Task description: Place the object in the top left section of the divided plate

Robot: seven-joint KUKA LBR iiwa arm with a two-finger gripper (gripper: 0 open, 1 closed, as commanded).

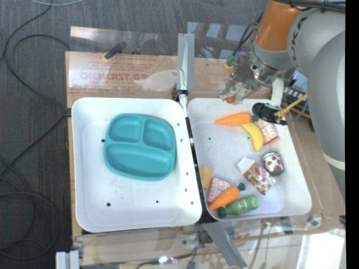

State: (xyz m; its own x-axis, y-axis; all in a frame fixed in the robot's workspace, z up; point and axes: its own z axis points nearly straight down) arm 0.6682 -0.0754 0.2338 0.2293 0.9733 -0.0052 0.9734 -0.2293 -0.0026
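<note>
A teal divided plate [140, 146] lies in the left bin [90, 206]; its top left section [124, 129] holds nothing. My gripper [234, 92] hangs over the back edge of the right bin [294, 195], just behind an orange toy carrot [233, 119] and well to the right of the plate. I see nothing held in it. Beside the carrot lie a yellow banana [253, 136] and a small red-and-white packet [268, 132].
The right bin's front half holds a second carrot [224, 197], a green bottle [242, 205], a cheese wedge [205, 177], a pink wafer [217, 186], a printed packet [258, 175] and a round spotted toy [273, 162]. A metal divider [185, 66] stands between the bins.
</note>
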